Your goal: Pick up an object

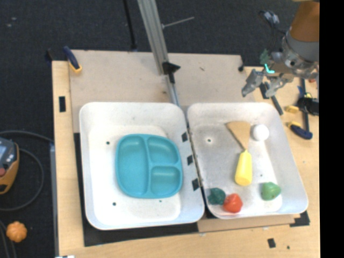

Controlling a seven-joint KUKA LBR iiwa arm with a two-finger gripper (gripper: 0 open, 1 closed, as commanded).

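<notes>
**Arm poised at the upper right, fingers spread**

The arm (pixel 306 20) came into the view from the upper right, its orange band above the grey wrist. The wrist pointed down and to the left. The gripper (pixel 262 85) hung below it, its two fingers parted, one finger (pixel 250 83) reaching out to the left and the other (pixel 272 86) set apart from it. Nothing sat between the fingers.
</notes>
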